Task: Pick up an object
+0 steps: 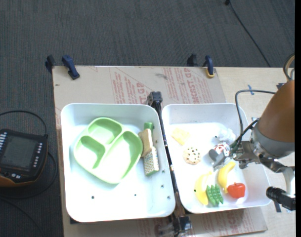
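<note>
My gripper (227, 154) hangs low in the right bin (199, 111), reaching in from the right over its middle. Right at its tip lies a small grey, white and red object (218, 151); whether the gripper touches it I cannot tell. Just below are two yellow bananas (223, 174), a green toy vegetable (214, 194) and a red pepper (236, 189). A speckled round cookie (192, 155) and a pale yellow wedge (180, 136) lie to the gripper's left. A white crumpled piece (227, 134) sits just behind it.
The left bin (76, 191) holds a green divided plate (107, 149) and a scrub brush with a green-tipped handle (149, 149). A black divider clamp (155, 98) joins the bins at the back. A teach pendant (17, 157) lies off the bench at left.
</note>
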Controlling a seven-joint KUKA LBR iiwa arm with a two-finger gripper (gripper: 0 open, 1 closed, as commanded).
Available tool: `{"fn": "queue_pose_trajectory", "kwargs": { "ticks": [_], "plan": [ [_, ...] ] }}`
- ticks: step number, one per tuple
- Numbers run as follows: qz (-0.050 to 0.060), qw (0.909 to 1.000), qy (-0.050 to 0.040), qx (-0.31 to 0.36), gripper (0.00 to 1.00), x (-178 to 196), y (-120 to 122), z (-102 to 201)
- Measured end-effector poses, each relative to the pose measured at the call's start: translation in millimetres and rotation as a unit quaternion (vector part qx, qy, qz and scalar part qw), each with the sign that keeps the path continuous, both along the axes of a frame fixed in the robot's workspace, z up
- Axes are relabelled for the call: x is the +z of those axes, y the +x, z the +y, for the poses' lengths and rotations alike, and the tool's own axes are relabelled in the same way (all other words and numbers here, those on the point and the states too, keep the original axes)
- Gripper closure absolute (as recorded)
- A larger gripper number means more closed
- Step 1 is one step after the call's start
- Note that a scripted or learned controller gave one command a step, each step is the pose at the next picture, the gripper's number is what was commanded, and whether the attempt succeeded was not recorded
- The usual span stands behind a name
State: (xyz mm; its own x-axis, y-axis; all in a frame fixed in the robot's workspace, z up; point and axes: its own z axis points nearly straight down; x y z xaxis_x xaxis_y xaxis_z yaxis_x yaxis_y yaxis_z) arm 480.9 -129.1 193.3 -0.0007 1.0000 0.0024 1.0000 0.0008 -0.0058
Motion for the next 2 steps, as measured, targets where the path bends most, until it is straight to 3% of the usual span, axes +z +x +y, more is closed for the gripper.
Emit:
{"fn": "queue_pose_trajectory", "kwargs": {
  "ticks": [1,2],
  "plan": [
    [0.001,1.0,0.0004,0.0,0.0,-105.1,16.1,28.1],
    [0.003,1.0,0.0012,-0.002,1.0,-96.1,15.6,28.0]
  ]
}}
